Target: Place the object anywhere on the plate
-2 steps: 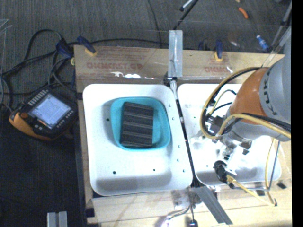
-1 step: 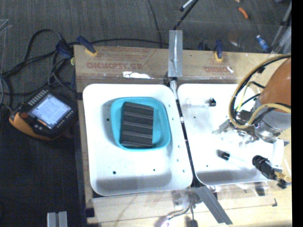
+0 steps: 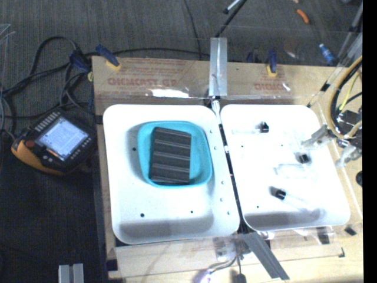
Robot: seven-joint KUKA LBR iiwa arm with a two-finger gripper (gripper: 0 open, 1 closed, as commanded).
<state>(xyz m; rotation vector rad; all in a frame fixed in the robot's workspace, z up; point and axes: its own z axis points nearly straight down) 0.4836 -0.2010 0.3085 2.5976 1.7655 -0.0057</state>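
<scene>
A teal plate (image 3: 202, 161) sits in the left white bin (image 3: 123, 205). A dark grey ribbed block (image 3: 171, 155) lies flat on the plate, near its middle, with nothing touching it. My gripper (image 3: 323, 137) hangs at the right edge of the right bin (image 3: 330, 208), partly cut off among cables, far from the plate and the block. Nothing shows in its grasp.
Three small black pieces with clear parts lie in the right bin: one at the back (image 3: 263, 127), one mid-right (image 3: 303, 157), one toward the front (image 3: 278, 193). A metal divider (image 3: 218, 69) stands behind the bins. A pendant (image 3: 59, 139) lies left of the bench.
</scene>
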